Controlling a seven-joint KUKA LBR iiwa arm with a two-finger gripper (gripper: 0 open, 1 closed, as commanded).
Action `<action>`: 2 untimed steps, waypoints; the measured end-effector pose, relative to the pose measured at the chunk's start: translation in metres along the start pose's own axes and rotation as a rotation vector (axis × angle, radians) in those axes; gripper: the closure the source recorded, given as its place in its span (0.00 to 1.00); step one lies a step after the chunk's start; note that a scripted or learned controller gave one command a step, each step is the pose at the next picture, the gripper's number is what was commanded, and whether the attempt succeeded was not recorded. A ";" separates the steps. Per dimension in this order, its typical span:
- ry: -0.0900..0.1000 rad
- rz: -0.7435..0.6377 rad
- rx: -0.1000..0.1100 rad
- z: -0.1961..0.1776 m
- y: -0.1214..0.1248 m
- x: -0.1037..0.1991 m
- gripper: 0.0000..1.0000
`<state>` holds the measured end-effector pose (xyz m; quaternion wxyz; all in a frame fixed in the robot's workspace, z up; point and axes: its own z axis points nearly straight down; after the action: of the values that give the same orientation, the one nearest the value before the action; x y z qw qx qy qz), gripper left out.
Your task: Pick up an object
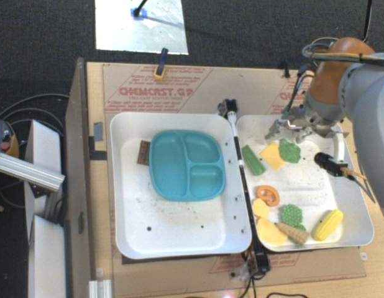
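Toy food lies scattered in the right bin (356, 219), nothing lifted: a yellow corn cob (327, 224), a yellow block (273, 155) touching a green leafy piece (289, 151), a green pickle (253, 159), a green waffle-textured piece (291, 215), an orange ring (267, 195) and a cone (292, 231) over a pale yellow slice (268, 231). Largest, the left bin (127, 228) bears a teal divided plate (186, 165), half hiding a brown block (143, 153). The arm (360, 79) is cut off at the right edge. Its gripper (290, 128) hangs over the right bin's far end, above the leafy piece; glare blurs it, so whether it is spread or closed I cannot tell.
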<state>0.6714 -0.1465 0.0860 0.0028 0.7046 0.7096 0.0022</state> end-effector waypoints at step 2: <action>0.000 0.007 0.004 0.001 -0.014 -0.010 0.00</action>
<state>0.6579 -0.1566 0.0850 0.0013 0.7069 0.7073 0.0006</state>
